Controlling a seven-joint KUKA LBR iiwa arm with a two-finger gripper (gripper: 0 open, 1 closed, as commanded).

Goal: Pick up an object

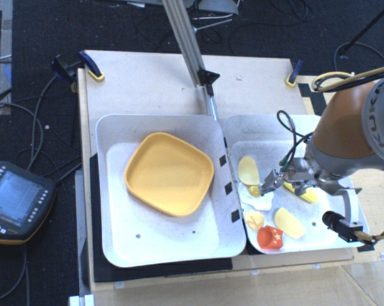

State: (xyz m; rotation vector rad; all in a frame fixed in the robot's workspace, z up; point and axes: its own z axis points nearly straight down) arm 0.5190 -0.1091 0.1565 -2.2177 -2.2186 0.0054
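On the bench (179, 69), two shallow white bins are sitting side by side, and all positions below are being given relative to the right bin (255, 127). Left of it, touching along the shared edge, the left bin (115, 234) is holding a yellow square plate (170, 173), lying flat and upright near that bin's centre. Inside the right bin, a pale yellow oval piece (248, 168) is lying near its left wall; a white piece (262, 203) is lying just below that; a small yellow lump (254, 220) is sitting toward the lower left corner; a red object (270, 237) is resting at the lower rim; and a yellow oval piece (289, 223) is lying just right of the red one, touching or nearly so. A small yellow piece (309, 196) is showing partly under the arm, toward the bin's right half. Over the right bin's middle, the gripper (268, 185) is hanging low, just right of the pale oval piece; whether its fingers are apart or together cannot be told, and nothing can be seen held between them. Far left of the bins, a handheld pendant (16, 199) is lying on the dark floor.
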